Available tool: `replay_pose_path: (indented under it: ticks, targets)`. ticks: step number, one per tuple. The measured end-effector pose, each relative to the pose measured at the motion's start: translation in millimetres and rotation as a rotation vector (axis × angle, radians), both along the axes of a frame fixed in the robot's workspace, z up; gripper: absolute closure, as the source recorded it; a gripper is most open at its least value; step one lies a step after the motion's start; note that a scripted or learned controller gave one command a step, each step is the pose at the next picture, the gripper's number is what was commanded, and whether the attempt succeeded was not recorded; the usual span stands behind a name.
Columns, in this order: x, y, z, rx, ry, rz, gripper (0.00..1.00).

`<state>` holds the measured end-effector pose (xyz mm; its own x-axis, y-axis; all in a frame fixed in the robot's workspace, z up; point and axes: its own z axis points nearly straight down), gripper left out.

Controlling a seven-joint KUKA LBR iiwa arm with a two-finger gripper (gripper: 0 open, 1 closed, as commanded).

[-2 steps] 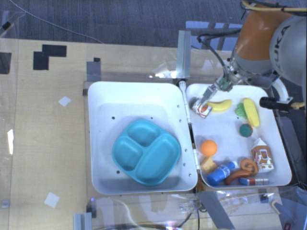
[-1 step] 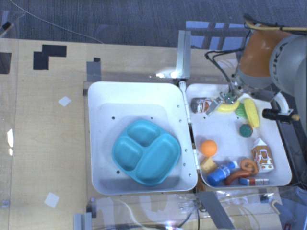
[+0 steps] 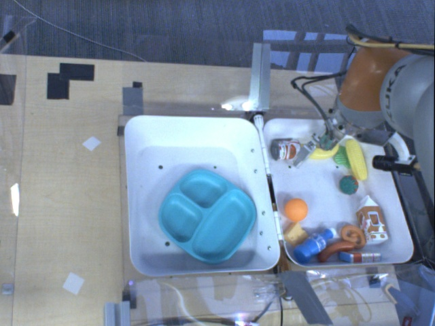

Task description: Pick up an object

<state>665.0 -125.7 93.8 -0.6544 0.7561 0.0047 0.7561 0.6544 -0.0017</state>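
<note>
Two white bins on the worktop (image 3: 68,202): left bin (image 3: 146,182) with a blue divided plate (image 3: 207,214), right bin (image 3: 397,243) crowded with small toys. Grey arm (image 3: 401,94) low over its far end, end effector (image 3: 325,141) beside a yellow corn cob (image 3: 355,158) – finger state impossible to tell. Probably light, hard plastic, slippery and rounded – best pinched across the narrow middle.
</note>
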Motion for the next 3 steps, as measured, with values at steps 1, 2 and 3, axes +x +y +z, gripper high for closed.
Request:
replay_pose_path:
  ticks: [1,2,3]
  targets:
    - [3.6,0.1,10.5,-0.006,-0.019,0.002,1.0]
    - [-21.8,64.7,165.3,-0.002,-0.015,-0.116,1.0]
    - [-80.7,76.0,150.6,-0.003,-0.009,-0.128,1.0]
